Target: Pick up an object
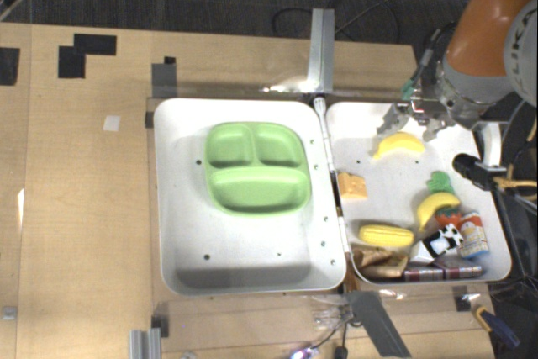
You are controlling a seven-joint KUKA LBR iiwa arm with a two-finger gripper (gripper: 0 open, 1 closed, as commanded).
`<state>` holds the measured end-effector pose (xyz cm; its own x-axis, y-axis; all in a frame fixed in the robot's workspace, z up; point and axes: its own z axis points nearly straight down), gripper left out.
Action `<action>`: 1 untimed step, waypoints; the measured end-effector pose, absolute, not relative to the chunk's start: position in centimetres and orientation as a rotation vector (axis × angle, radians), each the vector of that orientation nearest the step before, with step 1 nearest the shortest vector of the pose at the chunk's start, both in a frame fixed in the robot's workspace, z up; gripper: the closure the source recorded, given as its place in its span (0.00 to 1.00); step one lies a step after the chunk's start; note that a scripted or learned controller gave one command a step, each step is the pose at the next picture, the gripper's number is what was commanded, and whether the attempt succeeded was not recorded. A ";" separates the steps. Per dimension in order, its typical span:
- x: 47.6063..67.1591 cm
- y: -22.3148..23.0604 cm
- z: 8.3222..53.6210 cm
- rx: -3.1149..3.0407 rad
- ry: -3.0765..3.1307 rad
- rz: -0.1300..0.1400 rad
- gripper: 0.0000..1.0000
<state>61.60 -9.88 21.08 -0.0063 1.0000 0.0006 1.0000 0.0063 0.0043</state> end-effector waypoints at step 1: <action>60.1 -8.2 18.0 2.018 2.403 0.006 0.00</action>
